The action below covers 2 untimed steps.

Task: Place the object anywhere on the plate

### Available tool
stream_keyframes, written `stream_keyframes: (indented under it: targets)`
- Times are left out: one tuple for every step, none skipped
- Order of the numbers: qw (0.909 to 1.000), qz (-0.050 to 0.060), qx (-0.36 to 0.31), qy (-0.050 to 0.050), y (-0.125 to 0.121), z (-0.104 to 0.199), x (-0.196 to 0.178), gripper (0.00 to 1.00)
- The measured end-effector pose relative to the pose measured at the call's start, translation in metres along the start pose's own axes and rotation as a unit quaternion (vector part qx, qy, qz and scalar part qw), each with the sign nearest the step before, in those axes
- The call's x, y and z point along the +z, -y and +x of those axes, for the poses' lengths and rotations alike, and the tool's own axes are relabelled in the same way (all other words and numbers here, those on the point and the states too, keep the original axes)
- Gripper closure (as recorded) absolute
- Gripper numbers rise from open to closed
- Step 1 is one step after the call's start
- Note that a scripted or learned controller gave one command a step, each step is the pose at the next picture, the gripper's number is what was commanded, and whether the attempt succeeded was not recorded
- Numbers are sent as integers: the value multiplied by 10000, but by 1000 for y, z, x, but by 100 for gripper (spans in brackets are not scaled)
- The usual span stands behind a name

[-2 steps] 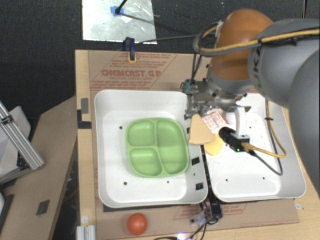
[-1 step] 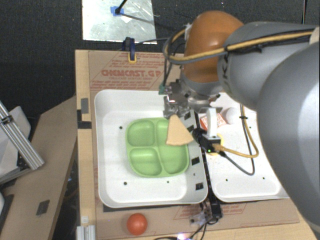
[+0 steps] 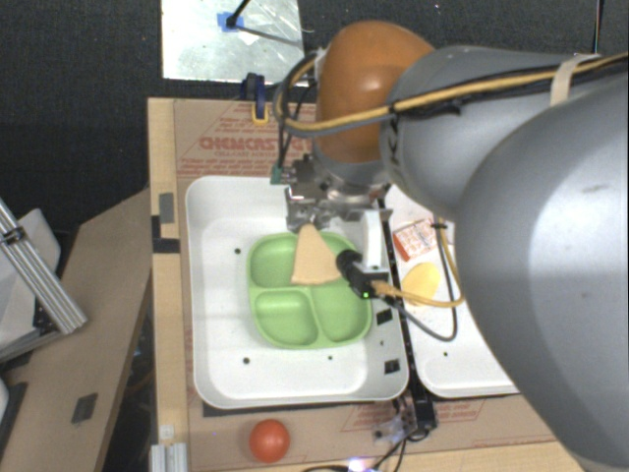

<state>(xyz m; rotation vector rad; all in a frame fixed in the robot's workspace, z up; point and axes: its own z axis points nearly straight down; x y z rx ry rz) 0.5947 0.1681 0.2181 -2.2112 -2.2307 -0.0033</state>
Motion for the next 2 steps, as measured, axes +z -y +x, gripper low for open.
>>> stream_keyframes:
  targets:
    - [10000, -4, 2, -5, -11, 45, 1, 100]
    - [10000, 2, 17, 7, -11, 42, 1, 0]
